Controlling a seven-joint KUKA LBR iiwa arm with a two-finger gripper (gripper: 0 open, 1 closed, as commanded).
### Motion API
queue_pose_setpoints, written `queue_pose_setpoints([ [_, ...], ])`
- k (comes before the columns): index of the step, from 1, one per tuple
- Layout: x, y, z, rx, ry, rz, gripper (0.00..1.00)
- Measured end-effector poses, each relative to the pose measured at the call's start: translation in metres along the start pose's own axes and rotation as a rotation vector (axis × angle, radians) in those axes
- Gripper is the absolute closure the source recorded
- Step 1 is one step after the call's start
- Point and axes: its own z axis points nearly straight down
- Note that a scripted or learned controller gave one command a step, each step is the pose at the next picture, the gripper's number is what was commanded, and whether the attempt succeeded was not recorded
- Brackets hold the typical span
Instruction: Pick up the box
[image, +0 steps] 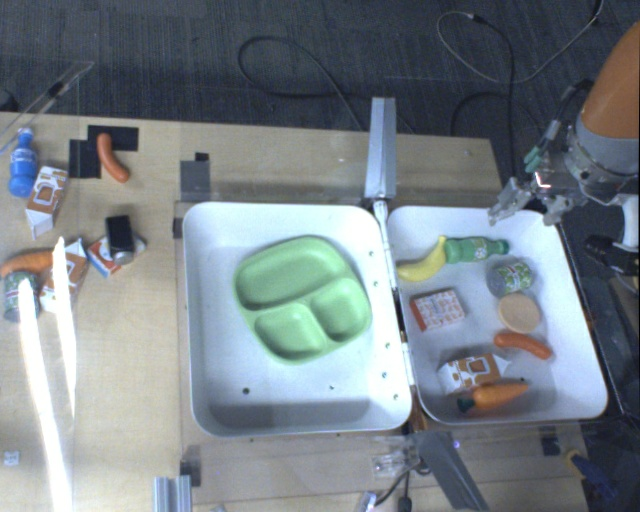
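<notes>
Gripper (522, 200), empty with fingers spread apart, hovers over the right bin's (590, 380) far edge, well apart from the box (437, 309).

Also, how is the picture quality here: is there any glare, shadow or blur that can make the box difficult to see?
Camera view: a bright glare streak crosses the bench at left; soft shadow lies along the left bin's lower inside wall; the gripper and the arm's orange band look slightly blurred; the box in the right bin is evenly lit, its print too small to read.

tray (300, 295) in left bin (205, 330); box (437, 309) in right bin (580, 330); tool (525, 205) above its far edge
</notes>
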Motion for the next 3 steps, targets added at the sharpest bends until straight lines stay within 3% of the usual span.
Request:
queue_pose_setpoints([
  [1,-0.033,0.021,0.083,0.001,-0.001,-0.080,0.00],
  [2,0.057,-0.019,0.136,0.001,0.001,-0.096,0.00],
  [3,0.064,-0.057,0.149,-0.005,0.001,0.138,0.00],
])
